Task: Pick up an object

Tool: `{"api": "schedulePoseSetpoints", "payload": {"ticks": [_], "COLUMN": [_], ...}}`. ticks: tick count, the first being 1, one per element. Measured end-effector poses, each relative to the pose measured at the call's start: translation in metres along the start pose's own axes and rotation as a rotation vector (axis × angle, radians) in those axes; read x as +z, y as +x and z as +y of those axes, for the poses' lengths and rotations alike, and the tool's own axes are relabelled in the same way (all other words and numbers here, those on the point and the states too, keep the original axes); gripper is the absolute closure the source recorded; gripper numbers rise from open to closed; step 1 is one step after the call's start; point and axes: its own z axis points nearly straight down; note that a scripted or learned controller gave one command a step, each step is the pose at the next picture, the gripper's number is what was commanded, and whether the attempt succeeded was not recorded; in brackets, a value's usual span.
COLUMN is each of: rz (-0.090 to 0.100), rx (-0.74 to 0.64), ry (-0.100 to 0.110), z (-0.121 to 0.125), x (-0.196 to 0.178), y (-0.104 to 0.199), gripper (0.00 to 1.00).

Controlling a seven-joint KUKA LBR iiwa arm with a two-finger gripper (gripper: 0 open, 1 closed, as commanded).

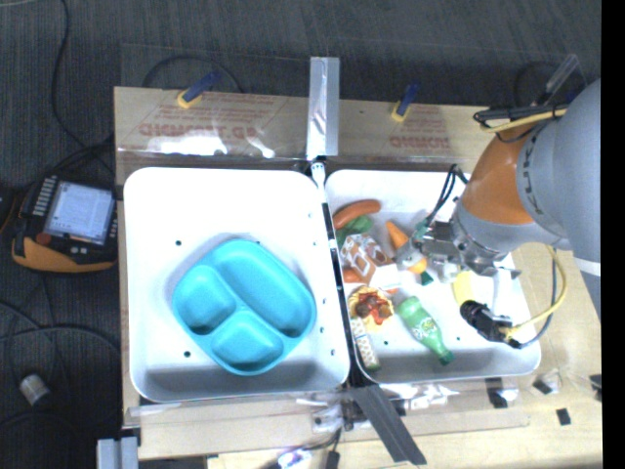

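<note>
The right bin (488, 360) holds a heap of toy items on its left side: an orange sausage (355, 210), an orange carrot (396, 234), a green bottle (424, 327), a reddish wrapped piece (372, 305) and a patterned packet (362, 253). My gripper (426, 252) hangs low over the bin's middle, just right of the carrot. A yellow item (462, 286) lies right below the wrist. The wrist hides the fingertips.
The left bin (156, 203) holds a blue three-part tray (244, 304). A divider wall (330, 262) separates the bins. A black cable with a plug (485, 321) loops from the arm over the right bin's right side. A handheld pendant (68, 221) lies off the bench, left.
</note>
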Motion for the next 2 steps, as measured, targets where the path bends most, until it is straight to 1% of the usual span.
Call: {"api": "schedulePoseSetpoints", "payload": {"ticks": [1,2], "rz": [0.002,-0.003], "rx": [0.000,-0.029], "ry": [0.002,0.006], "z": [0.001,-0.006], "x": [-0.008,-0.091], "y": [0.001,0.051], "gripper": [1.00,1.00]}}
